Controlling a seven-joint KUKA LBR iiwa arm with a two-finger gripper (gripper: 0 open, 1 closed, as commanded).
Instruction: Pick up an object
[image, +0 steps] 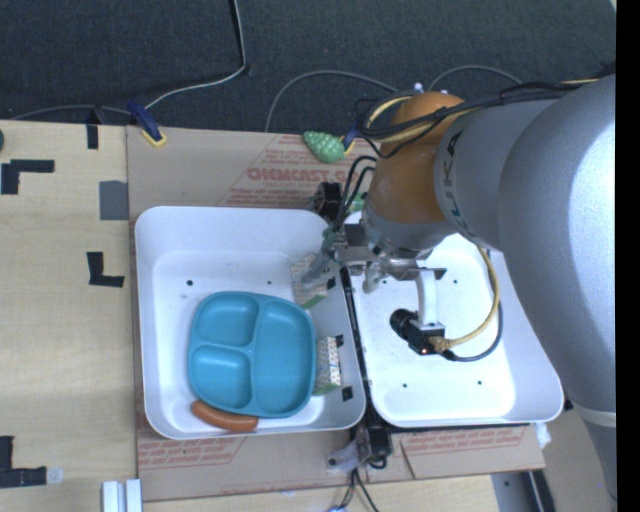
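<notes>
Site: robotics lab test cell | Evidence: grey industrial arm with orange band over two white bins | desk left of tool marked with black tape | printed cardboard sheet under bins | loose cables trailing over dark carpet behind tool | blue clip at desk edge

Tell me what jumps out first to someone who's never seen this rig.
The big grey arm with its orange band, reaching in from the right over the seam between the two bins. Next, the blue divided plate in the left bin, with an orange sausage-like item against its near edge. A green object lies on the cardboard behind the bins.
</notes>
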